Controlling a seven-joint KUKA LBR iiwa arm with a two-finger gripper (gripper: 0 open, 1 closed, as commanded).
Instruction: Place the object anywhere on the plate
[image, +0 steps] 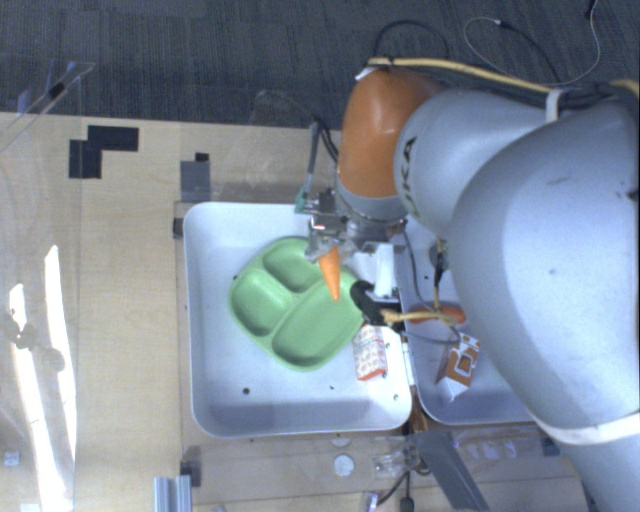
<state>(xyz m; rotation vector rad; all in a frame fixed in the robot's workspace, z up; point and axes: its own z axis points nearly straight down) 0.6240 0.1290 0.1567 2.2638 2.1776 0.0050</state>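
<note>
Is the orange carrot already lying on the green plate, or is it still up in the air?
Cannot tell. The carrot points down under the gripper, over the plate.

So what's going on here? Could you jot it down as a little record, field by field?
arm: grey with an orange band, reaching in from the right
gripper: over the green plate, carrot between its jaws
carrot: orange, pointing down, above the plate's middle
green plate: three compartments, in the left bin
small packet: beside the plate's lower right edge
brown carton: in the right bin

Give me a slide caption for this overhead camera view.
Claw holds a carrot above the green plate in the left bin.
</note>
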